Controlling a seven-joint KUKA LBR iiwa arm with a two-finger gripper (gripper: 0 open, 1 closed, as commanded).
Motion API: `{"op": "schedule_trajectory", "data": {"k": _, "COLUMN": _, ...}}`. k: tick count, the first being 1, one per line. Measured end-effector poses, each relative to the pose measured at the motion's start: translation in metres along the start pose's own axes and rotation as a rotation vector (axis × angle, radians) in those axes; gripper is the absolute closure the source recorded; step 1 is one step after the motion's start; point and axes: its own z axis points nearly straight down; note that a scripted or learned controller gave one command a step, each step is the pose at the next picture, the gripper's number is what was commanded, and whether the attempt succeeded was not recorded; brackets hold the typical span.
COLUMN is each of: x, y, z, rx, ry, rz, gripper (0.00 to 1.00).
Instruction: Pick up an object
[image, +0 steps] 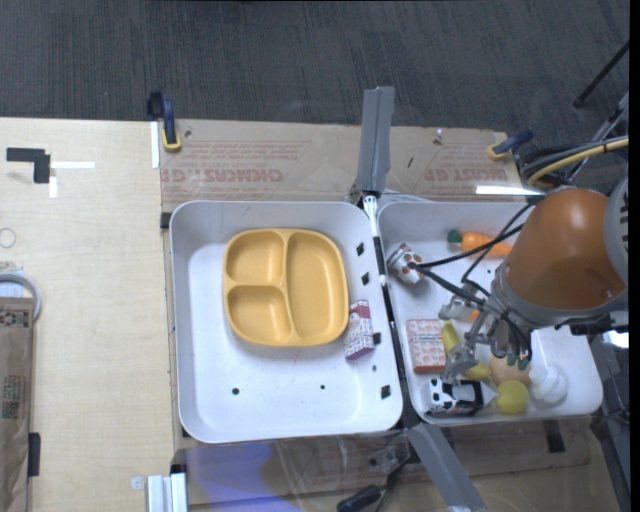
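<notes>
Crowded at the right bin's (590, 400) 6 o'clock, the gripper (462, 362), grip state untellable, risks nudging the yellow banana (478, 372) aside.

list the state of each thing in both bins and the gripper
yellow divided plate: flat in the left bin, right way up
small packet: lying against the plate's right edge
pink box: lying flat in the right bin
carrot: lying by the right bin's far wall
lemon: resting near the right bin's front wall
gripper: low over the right bin, by the pink box
</notes>
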Motion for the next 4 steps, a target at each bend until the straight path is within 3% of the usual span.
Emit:
{"op": "schedule_trajectory", "data": {"k": 1, "x": -0.006, "y": -0.010, "z": 0.002, "rx": -0.001, "ry": 0.013, "rz": -0.056, "gripper": 0.00}}
{"op": "schedule_trajectory", "data": {"k": 2, "x": -0.023, "y": -0.009, "z": 0.014, "rx": 0.002, "ry": 0.044, "rz": -0.153, "gripper": 0.00}}
{"op": "schedule_trajectory", "data": {"k": 3, "x": -0.024, "y": -0.009, "z": 0.005, "rx": 0.001, "ry": 0.042, "rz": -0.149, "gripper": 1.00}}
{"op": "schedule_trajectory", "data": {"k": 4, "x": -0.024, "y": -0.009, "z": 0.005, "rx": 0.000, "ry": 0.042, "rz": -0.149, "gripper": 0.00}}
